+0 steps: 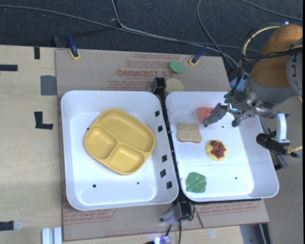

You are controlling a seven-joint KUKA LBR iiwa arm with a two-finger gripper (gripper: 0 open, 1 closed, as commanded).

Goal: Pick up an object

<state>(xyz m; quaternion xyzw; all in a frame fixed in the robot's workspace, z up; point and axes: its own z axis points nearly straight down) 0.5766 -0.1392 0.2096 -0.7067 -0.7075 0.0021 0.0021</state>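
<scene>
In the right bin (262, 187) lie a tan toast slice (188, 132), a round yellow piece with red and dark toppings (216, 150), a green leafy piece (195, 182) and a red piece (203, 112). My gripper (226, 118) hangs over the bin's upper half, open, with nothing between its fingers. Its left finger (213, 116) reaches down beside the red piece and covers that piece's right edge. The yellow piece lies just below the gripper, apart from it.
The left bin (73, 151) holds a yellow three-compartment plate (120, 141). A green scrubby disc (177, 66) lies on the cardboard behind the bins. Black clips (159, 85) join the bins along the middle wall. Cables run over the dark floor at the back.
</scene>
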